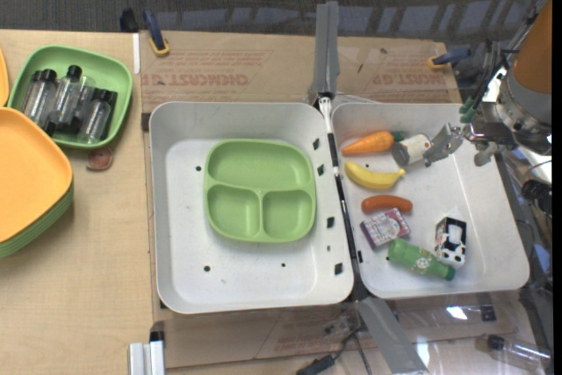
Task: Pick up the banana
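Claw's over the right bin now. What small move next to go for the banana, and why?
Probably shift the claw toward the divider and slightly nearer the camera. It hangs by the bin's far right side, while the banana lies apart from it near the divider, between the carrot and the sausage.

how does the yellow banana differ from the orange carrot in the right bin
The yellow curved banana is plain yellow, while the orange tapered carrot has a green stub at its right end. The banana bends in an arc; the carrot is straight and narrows to a point at its left. The banana lies nearer the camera, just below the carrot. Both lie flat in the shallow white right bin, near its left wall, lengthwise across it.
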`<action>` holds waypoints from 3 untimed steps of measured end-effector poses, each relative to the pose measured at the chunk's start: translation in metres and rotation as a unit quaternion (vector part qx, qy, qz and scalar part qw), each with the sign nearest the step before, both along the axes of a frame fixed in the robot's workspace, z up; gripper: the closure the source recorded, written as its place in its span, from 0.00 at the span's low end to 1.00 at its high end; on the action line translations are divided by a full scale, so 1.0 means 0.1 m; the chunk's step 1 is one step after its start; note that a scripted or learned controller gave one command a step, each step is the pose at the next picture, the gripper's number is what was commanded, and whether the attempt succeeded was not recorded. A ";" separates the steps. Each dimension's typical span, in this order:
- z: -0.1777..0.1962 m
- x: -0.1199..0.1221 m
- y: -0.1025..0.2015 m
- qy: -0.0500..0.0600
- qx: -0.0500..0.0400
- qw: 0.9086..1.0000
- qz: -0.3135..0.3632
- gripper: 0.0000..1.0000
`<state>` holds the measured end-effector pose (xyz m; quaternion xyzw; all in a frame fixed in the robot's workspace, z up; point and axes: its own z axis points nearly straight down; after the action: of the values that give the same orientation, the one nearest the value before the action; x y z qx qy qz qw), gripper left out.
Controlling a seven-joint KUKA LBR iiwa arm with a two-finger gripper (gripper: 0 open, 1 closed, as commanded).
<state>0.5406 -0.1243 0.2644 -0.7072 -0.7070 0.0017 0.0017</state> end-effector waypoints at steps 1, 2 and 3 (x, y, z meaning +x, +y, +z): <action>-0.31 0.40 1.03 0.000 -0.001 1.000 -0.011 0.00; -0.67 0.39 2.02 0.000 -0.001 1.000 0.015 0.00; -0.59 0.39 1.99 0.001 -0.001 1.000 0.012 1.00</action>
<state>0.5797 0.0745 0.2054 -0.6989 -0.7152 0.0036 0.0017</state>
